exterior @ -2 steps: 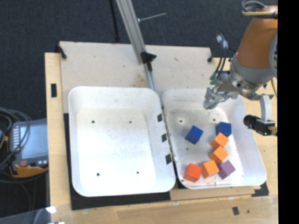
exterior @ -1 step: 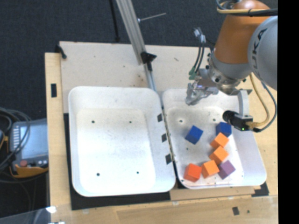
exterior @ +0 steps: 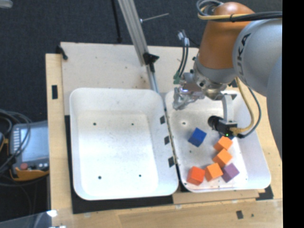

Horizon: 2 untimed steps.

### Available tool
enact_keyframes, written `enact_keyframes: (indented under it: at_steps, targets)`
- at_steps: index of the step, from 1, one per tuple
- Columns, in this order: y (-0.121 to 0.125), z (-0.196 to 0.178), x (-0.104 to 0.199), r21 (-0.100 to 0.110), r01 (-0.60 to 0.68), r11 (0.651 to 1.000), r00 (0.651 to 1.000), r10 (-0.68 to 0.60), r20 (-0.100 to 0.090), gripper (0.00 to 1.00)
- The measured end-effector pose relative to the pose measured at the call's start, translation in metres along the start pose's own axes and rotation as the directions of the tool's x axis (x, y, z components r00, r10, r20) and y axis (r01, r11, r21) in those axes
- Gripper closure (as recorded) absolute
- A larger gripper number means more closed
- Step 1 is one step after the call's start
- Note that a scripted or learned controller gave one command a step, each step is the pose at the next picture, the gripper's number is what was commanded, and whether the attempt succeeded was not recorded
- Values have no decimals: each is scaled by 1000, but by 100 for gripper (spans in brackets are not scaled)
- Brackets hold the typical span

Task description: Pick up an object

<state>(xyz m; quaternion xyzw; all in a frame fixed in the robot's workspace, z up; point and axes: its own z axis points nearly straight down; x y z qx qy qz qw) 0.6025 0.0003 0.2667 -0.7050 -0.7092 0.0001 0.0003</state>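
The arm reaches in over the right bin (exterior: 254,177), orange band up top, and the end effector (exterior: 183,100) hangs at that bin's upper left corner, close to the wall shared with the left bin (exterior: 118,141). Whether it is spread or pressed together cannot be told from here; nothing shows between its tips. Below it, a blue cube (exterior: 197,137) sits apart on the bin floor. Lower down, four blocks cluster: an orange cube (exterior: 223,144), another orange cube (exterior: 222,157) touching it, a third orange cube (exterior: 213,171), a red-orange cube (exterior: 195,175), and a purple cube (exterior: 230,172) alongside.
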Motion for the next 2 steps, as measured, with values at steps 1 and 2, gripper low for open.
enact_keyframes:
  at_steps: [1,2]
  targets:
    - [8,5,40,-1,-1,1000,1000,1,0,100]
    - [13,22,91,1,0,1000,1000,0,0,100]
